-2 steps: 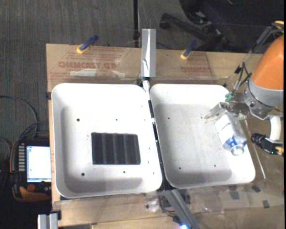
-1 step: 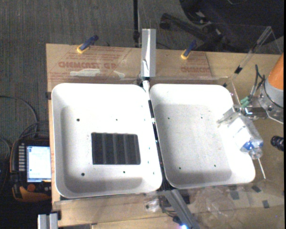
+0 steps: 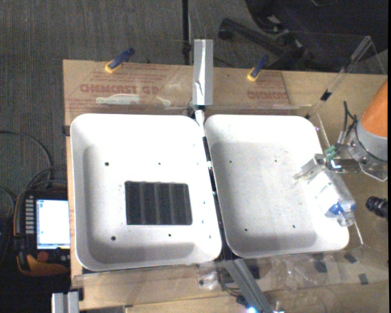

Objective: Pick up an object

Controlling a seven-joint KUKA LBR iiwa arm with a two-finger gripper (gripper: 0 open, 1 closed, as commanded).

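The gripper point(image 3: 317, 167) hung over the right-hand part of the right bin point(image 3: 247, 135), near its right wall. It looked pale and blurred against the white floor, so I could not tell how far it was open, and nothing could be made out in its grasp. Behind it the arm point(image 3: 371, 142) ran off to the right, with the orange band point(image 3: 382, 113) showing above the wrist. Just below the gripper, a small blue-tipped clear piece point(image 3: 342, 209) sat at the bin's right rim.

The only plain object to pick, a dark ribbed rectangular block point(image 3: 158, 203), lay flat on the floor of the left bin point(image 3: 91, 142), well apart from the gripper. The two bins sat side by side, their inner rims touching, on the brown bench point(image 3: 85, 83). Two blue-and-yellow clamps point(image 3: 119, 60) gripped the bench's far edge, with an upright metal post point(image 3: 202, 74) between them.
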